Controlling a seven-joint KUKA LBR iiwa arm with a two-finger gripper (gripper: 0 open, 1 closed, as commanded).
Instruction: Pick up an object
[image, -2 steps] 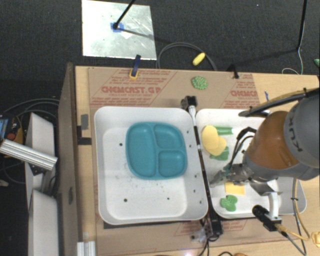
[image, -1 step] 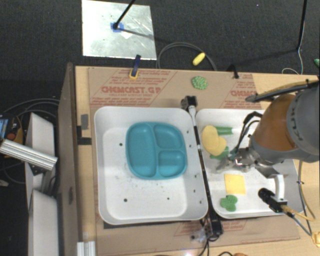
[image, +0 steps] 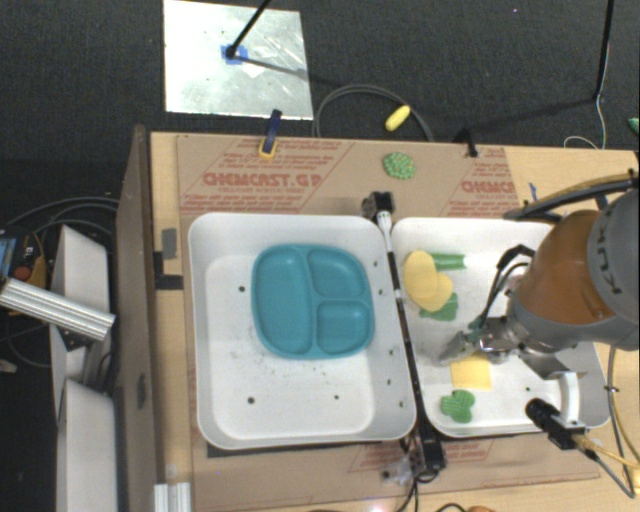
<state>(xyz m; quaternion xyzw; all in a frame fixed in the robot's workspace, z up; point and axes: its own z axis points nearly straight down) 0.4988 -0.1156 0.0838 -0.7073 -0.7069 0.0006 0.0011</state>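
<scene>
The right bin (image: 520, 232) holds a pale yellow rounded piece (image: 427, 281) with green bits beside it (image: 449, 262), a yellow block (image: 471, 374) and a green broccoli-like piece (image: 458, 404). My gripper (image: 466, 344) hangs low over the right bin, just above the yellow block and right of the pale yellow piece. Nothing shows between its fingers. The arm's grey and orange wrist (image: 565, 285) covers the bin's right part.
The left bin (image: 225, 300) holds a blue sectioned plate (image: 311, 301). A green object (image: 399, 165) and a yellow object (image: 398, 118) lie on the cardboard behind the bins. Cables run near the right bin's back edge.
</scene>
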